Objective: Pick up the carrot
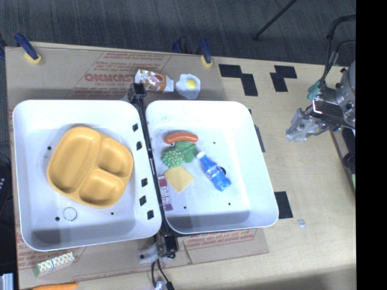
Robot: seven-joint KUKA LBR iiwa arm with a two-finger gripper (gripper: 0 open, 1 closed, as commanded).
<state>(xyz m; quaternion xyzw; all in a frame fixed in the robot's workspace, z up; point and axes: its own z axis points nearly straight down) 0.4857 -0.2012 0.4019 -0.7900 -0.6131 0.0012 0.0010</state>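
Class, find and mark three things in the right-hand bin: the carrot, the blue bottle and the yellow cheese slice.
carrot (181, 138), camera view, middle of its orange body.
blue bottle (214, 173), camera view, middle of its body.
yellow cheese slice (179, 178), camera view, centre of its flat face.

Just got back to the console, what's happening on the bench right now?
The arm sits off to the right of the bins, its gripper over the bare bench, holding nothing. The carrot lies untouched in the right bin, next to the green grapes, a yellow cheese slice and a blue bottle. The left bin holds a yellow divided plate. The pick hasn't started.
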